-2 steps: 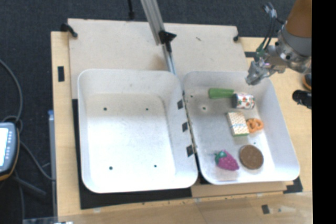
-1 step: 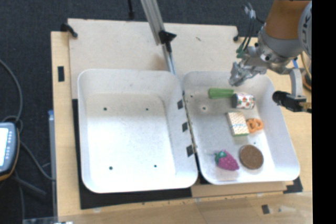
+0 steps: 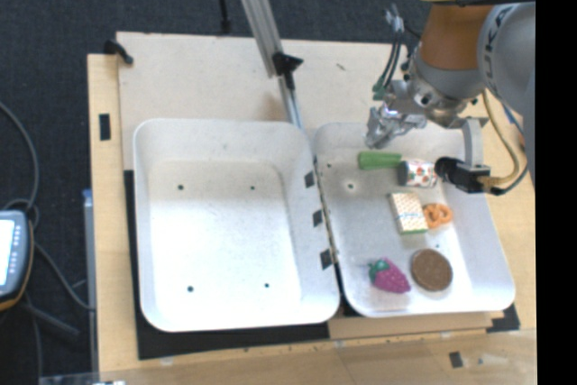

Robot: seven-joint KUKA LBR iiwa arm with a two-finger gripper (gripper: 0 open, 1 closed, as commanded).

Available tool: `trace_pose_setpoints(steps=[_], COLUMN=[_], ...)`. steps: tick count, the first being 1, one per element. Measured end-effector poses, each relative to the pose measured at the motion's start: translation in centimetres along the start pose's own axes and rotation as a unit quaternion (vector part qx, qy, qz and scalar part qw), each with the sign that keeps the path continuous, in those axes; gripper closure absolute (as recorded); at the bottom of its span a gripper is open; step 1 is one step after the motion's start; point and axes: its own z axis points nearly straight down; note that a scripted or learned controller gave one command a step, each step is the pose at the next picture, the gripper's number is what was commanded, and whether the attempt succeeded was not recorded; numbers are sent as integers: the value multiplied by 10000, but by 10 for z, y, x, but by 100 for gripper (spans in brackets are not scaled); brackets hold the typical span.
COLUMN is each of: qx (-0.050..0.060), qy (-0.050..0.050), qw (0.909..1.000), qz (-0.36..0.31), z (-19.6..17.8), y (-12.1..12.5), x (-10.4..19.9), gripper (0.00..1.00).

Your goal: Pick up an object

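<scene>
One green cylinder [image 3: 379, 160] just below the arm's jaws [image 3: 380, 136], their spread impossible to tell.

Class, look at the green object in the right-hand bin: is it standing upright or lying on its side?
Lying on its side: the green object stretches lengthwise across the bin floor.

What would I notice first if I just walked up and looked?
Probably the big orange and grey robot arm at the upper right, with its gripper hanging over the right bin. Next, the little things in that bin: a green object, a pink berry toy and a brown disc.
</scene>
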Motion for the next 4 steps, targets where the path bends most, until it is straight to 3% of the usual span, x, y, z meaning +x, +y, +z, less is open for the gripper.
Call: trace_pose_setpoints(steps=[3, 4], qx=[-8, -6], qy=[3, -8], qw=[10000, 10000], qz=[-6, 8], z=[13, 12], y=[24, 23], x=[152, 148], gripper=[100, 0])
